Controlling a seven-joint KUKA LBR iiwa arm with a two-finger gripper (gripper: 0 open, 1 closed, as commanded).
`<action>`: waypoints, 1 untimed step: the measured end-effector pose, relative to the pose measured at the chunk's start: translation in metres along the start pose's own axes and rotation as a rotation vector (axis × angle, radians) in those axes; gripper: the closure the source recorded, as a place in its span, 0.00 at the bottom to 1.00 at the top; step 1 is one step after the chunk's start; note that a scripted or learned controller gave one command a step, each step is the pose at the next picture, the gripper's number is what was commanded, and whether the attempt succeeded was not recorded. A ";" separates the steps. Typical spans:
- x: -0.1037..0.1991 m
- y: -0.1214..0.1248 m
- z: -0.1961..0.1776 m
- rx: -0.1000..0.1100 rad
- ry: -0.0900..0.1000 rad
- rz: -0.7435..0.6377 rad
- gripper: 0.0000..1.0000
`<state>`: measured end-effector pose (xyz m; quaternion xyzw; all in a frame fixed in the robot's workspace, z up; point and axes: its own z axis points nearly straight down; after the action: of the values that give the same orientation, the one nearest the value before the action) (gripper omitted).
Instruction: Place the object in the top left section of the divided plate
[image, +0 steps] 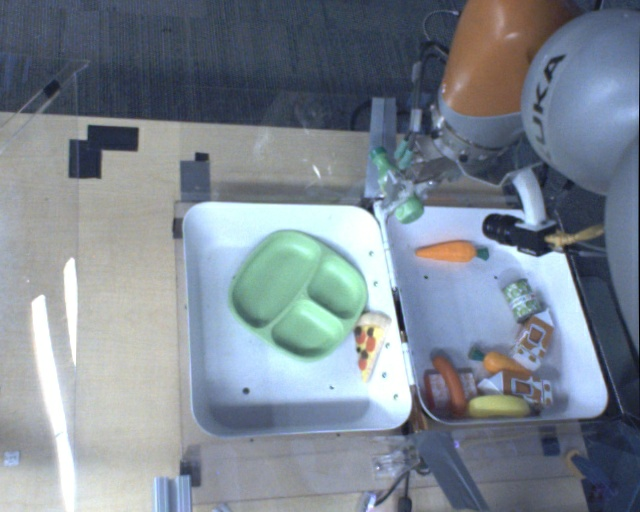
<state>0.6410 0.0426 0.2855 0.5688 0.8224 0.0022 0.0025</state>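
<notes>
The green divided plate (298, 289) lies in the left bin (215, 380), with three sections showing bare green. A pizza slice (369, 343) rests just off the plate's right rim. My gripper (402, 190) hangs over the far left corner of the right bin (590, 385), above the wall between the bins. A small green object (408, 210) sits right at the gripper's tip; whether it is held is unclear.
The right bin holds an orange carrot (447, 252), a small green can (520, 298), a brown carton (535, 338), a smaller carrot (497, 361), a red-brown sausage (449, 386) and a yellow banana (498, 406). The arm's grey body (585, 90) covers the far right.
</notes>
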 end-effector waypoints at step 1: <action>0.039 0.030 -0.022 -0.001 0.000 -0.095 1.00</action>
<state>0.6549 0.0894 0.3075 0.5293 0.8484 0.0023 0.0027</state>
